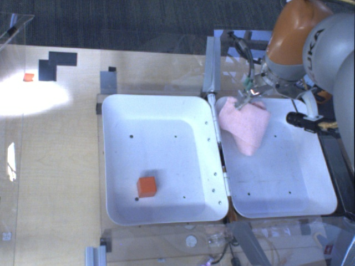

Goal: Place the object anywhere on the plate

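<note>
Now lifting the pink cloth [245, 125] in the right bin [288, 176].
Tool [248, 96] seems pinched shut on its top corner; next, probably carry it toward a plate.

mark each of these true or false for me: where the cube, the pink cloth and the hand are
1. The orange cube lies in the left bin. True.
2. The pink cloth lies in the left bin. False: it is in the right bin, near its upper left corner.
3. The hand is over the right bin at the cloth's upper edge. True.
4. The cube sits between the hand's fingers. False: it lies by itself in the left bin, far from the hand.
5. The cloth and the cube touch. False: they lie in separate bins.
</note>
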`<control>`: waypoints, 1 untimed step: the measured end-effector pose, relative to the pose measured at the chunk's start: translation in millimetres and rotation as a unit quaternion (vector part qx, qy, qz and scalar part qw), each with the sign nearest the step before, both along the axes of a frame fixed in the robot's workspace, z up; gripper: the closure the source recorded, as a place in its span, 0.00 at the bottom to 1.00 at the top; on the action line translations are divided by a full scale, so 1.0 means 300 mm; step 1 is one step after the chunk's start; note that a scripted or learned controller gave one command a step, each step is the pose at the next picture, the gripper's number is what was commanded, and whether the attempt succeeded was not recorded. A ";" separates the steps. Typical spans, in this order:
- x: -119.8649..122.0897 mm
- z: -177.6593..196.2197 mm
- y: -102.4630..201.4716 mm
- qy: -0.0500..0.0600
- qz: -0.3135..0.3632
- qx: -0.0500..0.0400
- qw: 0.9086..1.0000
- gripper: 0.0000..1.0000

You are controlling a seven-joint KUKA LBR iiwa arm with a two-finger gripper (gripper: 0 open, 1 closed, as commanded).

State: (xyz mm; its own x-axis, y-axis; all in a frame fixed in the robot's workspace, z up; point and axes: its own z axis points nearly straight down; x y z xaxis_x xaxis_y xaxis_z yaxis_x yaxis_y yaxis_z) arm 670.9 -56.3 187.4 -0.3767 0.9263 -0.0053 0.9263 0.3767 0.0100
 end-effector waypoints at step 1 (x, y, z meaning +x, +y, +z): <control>0.009 0.133 0.006 -0.001 0.003 0.000 1.000 1.00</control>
State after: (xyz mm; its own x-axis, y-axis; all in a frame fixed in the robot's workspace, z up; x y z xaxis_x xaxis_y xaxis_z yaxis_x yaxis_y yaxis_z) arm 673.6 -54.5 227.4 -0.3823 0.9240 -0.0057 0.9240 0.3823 0.0121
